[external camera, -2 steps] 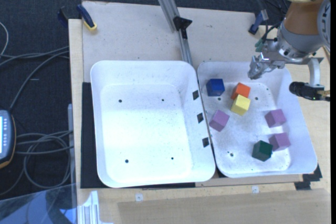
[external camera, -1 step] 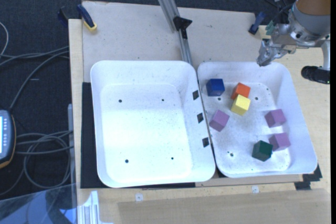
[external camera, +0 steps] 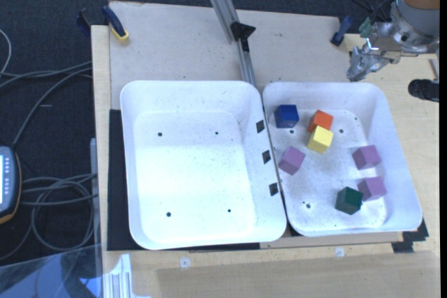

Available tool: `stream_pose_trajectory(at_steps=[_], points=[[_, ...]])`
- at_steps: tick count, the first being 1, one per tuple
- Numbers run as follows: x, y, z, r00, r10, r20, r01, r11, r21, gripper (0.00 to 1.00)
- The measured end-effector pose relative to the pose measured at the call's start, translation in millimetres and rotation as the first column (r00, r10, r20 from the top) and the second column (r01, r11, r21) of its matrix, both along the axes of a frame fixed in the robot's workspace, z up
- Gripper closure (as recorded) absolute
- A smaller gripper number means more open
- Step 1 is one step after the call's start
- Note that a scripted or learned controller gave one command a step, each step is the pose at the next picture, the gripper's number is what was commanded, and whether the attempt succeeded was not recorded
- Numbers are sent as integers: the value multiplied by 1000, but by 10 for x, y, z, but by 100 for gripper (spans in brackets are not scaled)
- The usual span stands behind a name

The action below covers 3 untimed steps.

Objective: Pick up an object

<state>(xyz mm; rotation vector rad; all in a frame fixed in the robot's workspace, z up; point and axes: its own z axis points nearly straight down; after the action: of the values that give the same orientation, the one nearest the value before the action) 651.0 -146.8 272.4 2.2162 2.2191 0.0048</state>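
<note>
The jaws are not resolving clearly for me, so I cannot tell their state; the gripper (external camera: 360, 70) is hovering over the bench just beyond the far rim of the right bin (external camera: 398, 150), carrying nothing that I can see. I am treating this as the approach step. Candidates are lying in the right bin: a blue cube (external camera: 286, 115) near the far wall, an orange cube (external camera: 321, 120) touching a yellow cube (external camera: 320, 139), three purple cubes (external camera: 291, 159) (external camera: 365, 156) (external camera: 372, 187), and a green cube (external camera: 348, 200) (just beside the third purple one). I am favouring the blue cube or the first purple cube, since each is standing apart from its neighbours. I am recommending centring over the chosen cube, aligning with its flat faces, then descending vertically, avoiding the touching pair
</note>
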Motion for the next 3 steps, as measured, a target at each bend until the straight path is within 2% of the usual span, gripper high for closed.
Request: stream_pose_trajectory(at_steps=[1,3], points=[[-157,472,-12,1000,4,-7,-4,1000,4,100],[-174,1483,13,1000,5,-7,-5,1000,4,100]])
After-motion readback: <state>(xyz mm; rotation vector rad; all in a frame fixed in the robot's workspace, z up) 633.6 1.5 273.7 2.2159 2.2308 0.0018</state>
